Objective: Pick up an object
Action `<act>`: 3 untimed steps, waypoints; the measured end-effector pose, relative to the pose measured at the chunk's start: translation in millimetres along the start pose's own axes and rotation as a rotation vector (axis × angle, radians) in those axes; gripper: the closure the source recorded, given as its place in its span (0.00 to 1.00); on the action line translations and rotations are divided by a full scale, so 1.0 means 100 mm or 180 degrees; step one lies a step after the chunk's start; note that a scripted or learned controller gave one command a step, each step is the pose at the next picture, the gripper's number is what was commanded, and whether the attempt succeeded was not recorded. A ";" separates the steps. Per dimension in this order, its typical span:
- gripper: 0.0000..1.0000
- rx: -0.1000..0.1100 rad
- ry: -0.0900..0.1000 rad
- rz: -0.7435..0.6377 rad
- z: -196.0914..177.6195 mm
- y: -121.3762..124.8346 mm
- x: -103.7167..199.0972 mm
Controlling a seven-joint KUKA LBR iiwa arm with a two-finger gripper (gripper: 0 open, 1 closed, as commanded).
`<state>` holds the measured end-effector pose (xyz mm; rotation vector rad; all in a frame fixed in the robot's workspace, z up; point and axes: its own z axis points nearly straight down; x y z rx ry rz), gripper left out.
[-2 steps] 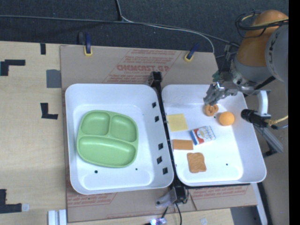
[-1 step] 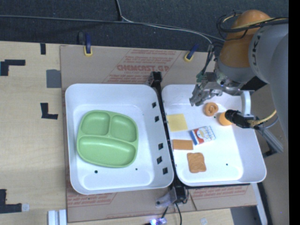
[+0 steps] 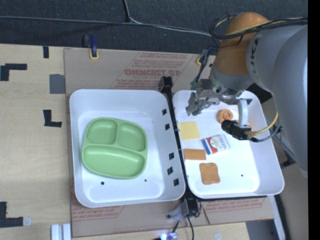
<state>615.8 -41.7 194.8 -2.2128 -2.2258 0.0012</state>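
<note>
The right bin (image 3: 265,181) holds a yellow cheese slice (image 3: 189,130), a brown flat cracker (image 3: 195,154), an orange-brown toast piece (image 3: 209,173), a small white, red and blue packet (image 3: 216,143) and an orange croissant-like piece (image 3: 225,116). My gripper (image 3: 196,107) hangs over the far left part of this bin, just above and behind the cheese slice. Its dark fingers point down with nothing visible between them.
The left bin (image 3: 80,184) holds a green divided plate (image 3: 115,147). Black clips (image 3: 165,85) run along the seam between the bins. The grey arm with its orange band (image 3: 240,39) fills the upper right, and a black cable loops near the croissant piece.
</note>
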 end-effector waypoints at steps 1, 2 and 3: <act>1.00 -0.0008 -0.0001 -0.0001 -0.15 0.02 0.46; 1.00 -0.0003 -0.0002 -0.0002 -0.10 0.05 0.97; 1.00 -0.0006 0.0000 -0.0001 -0.21 0.05 1.40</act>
